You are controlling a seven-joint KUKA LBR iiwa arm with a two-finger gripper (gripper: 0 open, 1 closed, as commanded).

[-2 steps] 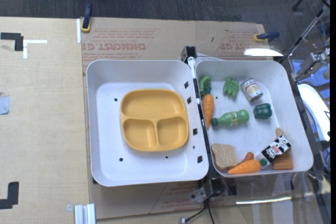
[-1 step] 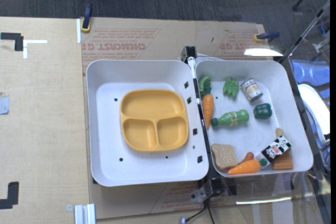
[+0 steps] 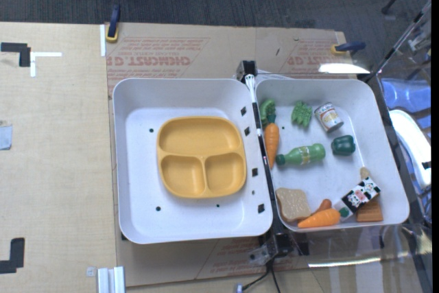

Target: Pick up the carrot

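How far the tool is open, and whether it has hold of anything, cannot be told here.

The right bin (image 3: 379, 121) holds a scatter of toy food. Two carrots lie in it. One carrot (image 3: 271, 141) lies lengthwise against the bin's 9 o'clock wall, just beside the divide between the bins, with its green top toward 12 o'clock and its tip toward 6. The second carrot (image 3: 319, 219) lies flat at the bin's 6 o'clock edge, pointing toward 9 o'clock, with a bread slice (image 3: 292, 203) touching it at its 10 o'clock side. A small orange piece (image 3: 324, 204) sits just above it.

At 3 o'clock of the first carrot lies a green bottle (image 3: 302, 156), on its side and close to the carrot. Toward the bin's 12 o'clock side are a green leafy piece (image 3: 300, 113) and a small can (image 3: 329, 116), tilted. A green pepper (image 3: 343, 145) sits at about 3 o'clock of the bin's middle. At 5 o'clock a cow-patterned carton (image 3: 361, 195) leans over a brown block (image 3: 371, 214).

The left bin (image 3: 123, 147) carries a yellow divided plate (image 3: 202, 156) at its middle.

Both bins rest on a cardboard sheet (image 3: 158, 51) on the worktop (image 3: 48, 147). A blue and yellow clamp (image 3: 112, 25) holds the sheet at 11 o'clock, and another clamp (image 3: 350, 47) at 1 o'clock.
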